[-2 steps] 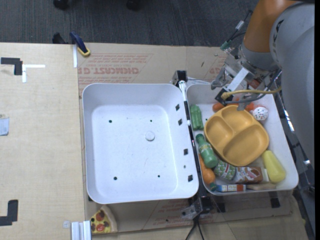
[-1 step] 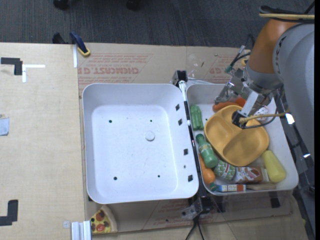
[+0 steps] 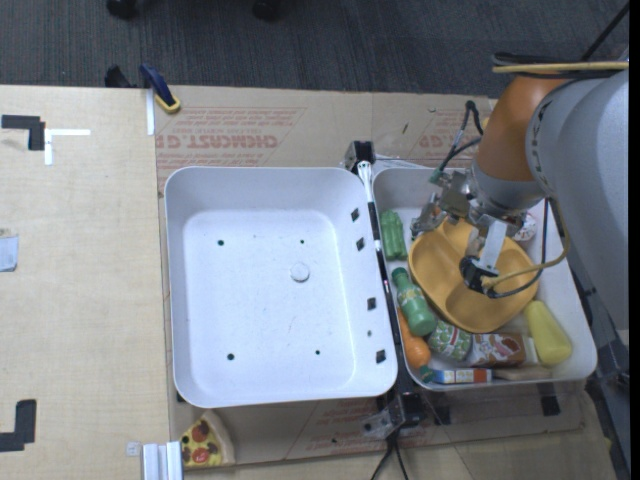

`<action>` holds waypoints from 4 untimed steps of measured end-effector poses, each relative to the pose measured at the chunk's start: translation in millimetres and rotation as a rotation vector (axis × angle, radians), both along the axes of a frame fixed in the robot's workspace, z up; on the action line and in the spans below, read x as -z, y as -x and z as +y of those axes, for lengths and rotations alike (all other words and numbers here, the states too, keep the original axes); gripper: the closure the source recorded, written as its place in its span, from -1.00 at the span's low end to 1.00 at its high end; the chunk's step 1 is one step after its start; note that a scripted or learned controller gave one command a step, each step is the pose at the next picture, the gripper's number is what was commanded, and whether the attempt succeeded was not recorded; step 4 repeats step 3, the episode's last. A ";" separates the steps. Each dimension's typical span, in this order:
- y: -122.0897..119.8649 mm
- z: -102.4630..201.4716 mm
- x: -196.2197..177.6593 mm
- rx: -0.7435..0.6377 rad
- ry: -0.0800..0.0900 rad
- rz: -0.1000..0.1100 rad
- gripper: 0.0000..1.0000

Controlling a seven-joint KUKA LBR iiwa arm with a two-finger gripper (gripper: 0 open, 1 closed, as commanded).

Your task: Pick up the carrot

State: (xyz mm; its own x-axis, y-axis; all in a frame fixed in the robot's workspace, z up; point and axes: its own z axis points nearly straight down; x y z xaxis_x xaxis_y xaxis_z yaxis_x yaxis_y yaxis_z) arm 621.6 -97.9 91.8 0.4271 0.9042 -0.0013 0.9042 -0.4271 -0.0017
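Two shallow bins of smooth white plastic with rounded corners, side by side and touching, on a printed brown cardboard sheet [image 3: 250, 133] over a pale wood-grain desk [image 3: 80, 298].

Left bin [image 3: 250, 313]: matte floor dotted with small dark holes, one small pale disc [image 3: 300, 273] near the middle.

Right bin [image 3: 530, 376]: crowded with toy groceries.
- Wide yellow bowl [image 3: 445, 288], glossy, tipped up and leaning over the heap.
- Two green plastic bottles along the left wall, back bottle [image 3: 392, 235] and front bottle [image 3: 414, 306].
- Round can [image 3: 452, 343] with a green label.
- Flat reddish packet [image 3: 497, 350] beside it.
- Slim box [image 3: 462, 375] against the front wall.
- Smooth yellow oblong fruit [image 3: 548, 334] at the right side.

Carrot [image 3: 414, 351]: smooth, orange, rounded. Lies low against the left wall of right bin near the front corner, just below front bottle, touching can, partly covered.

Flat toy pizza slice [image 3: 203, 442] on the cardboard in front of left bin.

Claw [image 3: 455, 208] over the back half of right bin, at the upper rim of yellow bowl, well apart from carrot. Cannot tell how wide it stands, nor whether it touches or grips the bowl.
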 end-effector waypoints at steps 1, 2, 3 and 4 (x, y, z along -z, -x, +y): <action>-4.5 0.2 -13.2 0.000 0.001 -0.014 1.00; -3.3 -0.5 -12.0 0.001 0.003 -0.011 -1.00; -5.0 -1.0 -21.8 0.002 0.003 -0.015 1.00; -5.0 -1.0 -21.8 0.002 0.003 -0.015 1.00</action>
